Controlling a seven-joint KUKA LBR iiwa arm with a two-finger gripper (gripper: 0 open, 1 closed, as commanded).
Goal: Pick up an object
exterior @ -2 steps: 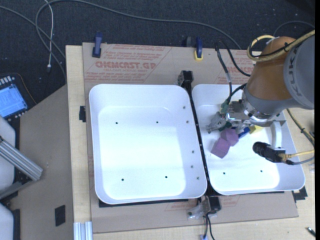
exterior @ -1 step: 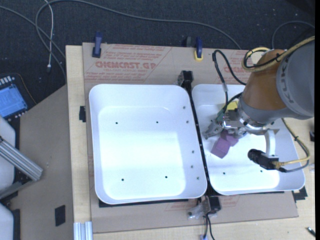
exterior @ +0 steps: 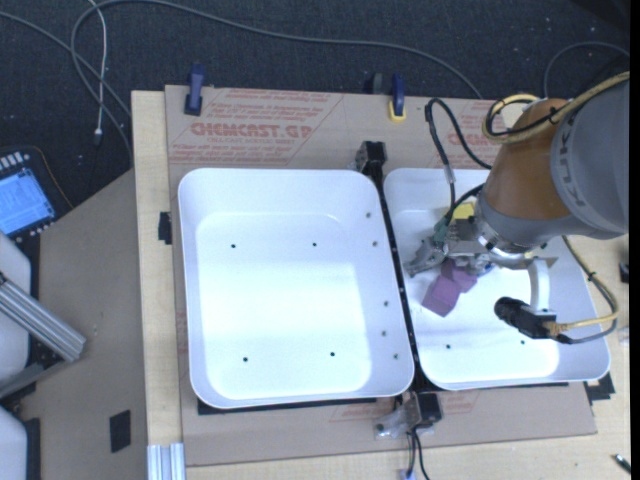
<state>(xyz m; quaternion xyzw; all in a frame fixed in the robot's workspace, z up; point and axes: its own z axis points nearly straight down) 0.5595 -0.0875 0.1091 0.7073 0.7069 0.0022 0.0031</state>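
Hand [exterior: 452, 261] low in right bin [exterior: 500, 368], over purple block [exterior: 448, 291]; grip unclear, cannot tell. Might slip free if pinched off-centre.

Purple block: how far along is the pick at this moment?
Done: the gripper has reached the right bin, directly above the purple block. In hand: the block appears to hang under it, though a firm grasp isn't confirmable. Left: lifting clear.
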